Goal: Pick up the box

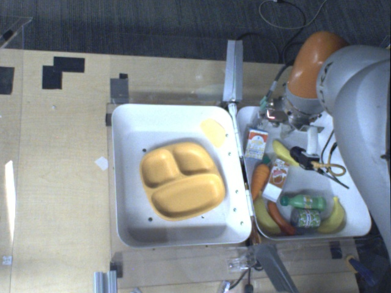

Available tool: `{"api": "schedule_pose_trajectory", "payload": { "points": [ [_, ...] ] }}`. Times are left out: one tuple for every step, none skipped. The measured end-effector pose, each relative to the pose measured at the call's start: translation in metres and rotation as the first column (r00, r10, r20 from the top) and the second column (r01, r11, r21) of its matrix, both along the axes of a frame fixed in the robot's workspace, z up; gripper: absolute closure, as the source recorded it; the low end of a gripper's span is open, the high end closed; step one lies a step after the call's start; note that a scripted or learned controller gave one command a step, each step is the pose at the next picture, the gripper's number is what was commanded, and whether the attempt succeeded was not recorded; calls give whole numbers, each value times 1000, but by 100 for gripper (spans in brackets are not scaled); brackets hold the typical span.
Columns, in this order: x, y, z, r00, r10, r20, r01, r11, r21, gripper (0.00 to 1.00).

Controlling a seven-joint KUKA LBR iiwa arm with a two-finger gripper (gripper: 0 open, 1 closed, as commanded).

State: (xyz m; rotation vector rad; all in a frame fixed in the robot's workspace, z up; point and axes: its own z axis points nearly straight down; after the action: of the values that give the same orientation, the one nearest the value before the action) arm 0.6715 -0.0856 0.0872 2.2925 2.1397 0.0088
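1. The arm (342, 84), grey with an orange band, reaches in from three o'clock over the far end of the right bin (357, 215).
2. Its jaws (292, 119) hang near the bin's twelve o'clock rim; whether they are apart or together I cannot tell.
3. The box (256, 144), a small white carton with an orange print, lies in the right bin toward eleven o'clock, close to the divider, just beside the jaws at their eight o'clock and not between them.
4. At the box's six o'clock lie a carrot (260, 180) and a second small carton (277, 177); a green bottle (303, 202) and a banana (333, 218) lie farther toward five o'clock.
5. The left bin (125, 163) on the surface holds a yellow divided tray (182, 179).
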Motion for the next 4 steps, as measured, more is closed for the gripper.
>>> {"api": "schedule_pose_trajectory", "payload": {
  "points": [
    [2,2,11,1000,7,4,-7,1000,0,100],
    [-7,12,97,998,-69,-6,69,998,0,100],
    [-61,-75,20,980,-197,-9,197,980,0,100],
    [-61,-75,20,980,-197,-9,197,980,0,0]
  ]
}}
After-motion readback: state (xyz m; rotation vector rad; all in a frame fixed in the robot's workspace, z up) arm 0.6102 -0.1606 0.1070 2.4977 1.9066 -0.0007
